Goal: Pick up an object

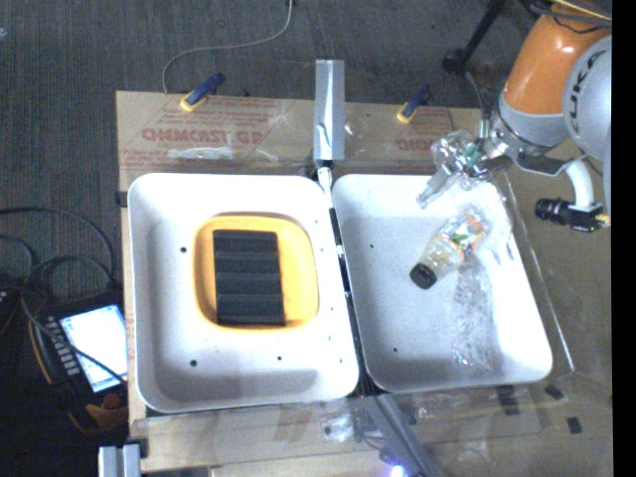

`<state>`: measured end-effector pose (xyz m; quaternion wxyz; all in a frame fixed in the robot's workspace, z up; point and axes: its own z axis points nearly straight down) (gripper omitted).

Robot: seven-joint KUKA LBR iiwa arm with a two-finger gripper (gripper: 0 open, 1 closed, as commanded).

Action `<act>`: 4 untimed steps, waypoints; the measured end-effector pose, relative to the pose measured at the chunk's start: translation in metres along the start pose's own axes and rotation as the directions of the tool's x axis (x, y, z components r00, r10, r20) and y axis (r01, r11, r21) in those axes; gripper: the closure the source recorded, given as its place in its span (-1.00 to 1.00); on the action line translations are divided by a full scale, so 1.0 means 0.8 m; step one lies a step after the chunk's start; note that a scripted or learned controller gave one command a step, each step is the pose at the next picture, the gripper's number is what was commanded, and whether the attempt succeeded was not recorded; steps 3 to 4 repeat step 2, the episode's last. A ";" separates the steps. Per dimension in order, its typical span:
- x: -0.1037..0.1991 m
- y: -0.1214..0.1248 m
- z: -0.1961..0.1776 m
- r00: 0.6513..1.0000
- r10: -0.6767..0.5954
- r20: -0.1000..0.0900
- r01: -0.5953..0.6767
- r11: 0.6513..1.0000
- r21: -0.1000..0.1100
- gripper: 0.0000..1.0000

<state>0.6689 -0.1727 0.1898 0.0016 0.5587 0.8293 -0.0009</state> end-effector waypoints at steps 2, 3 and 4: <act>0.000 -0.027 -0.012 0.707 -0.707 -0.001 0.707 0.707 -0.005 1.00; 0.000 -0.027 -0.012 0.707 -0.707 -0.001 0.707 0.707 -0.005 1.00; 0.000 -0.027 -0.012 0.707 -0.707 -0.001 0.707 0.707 -0.005 1.00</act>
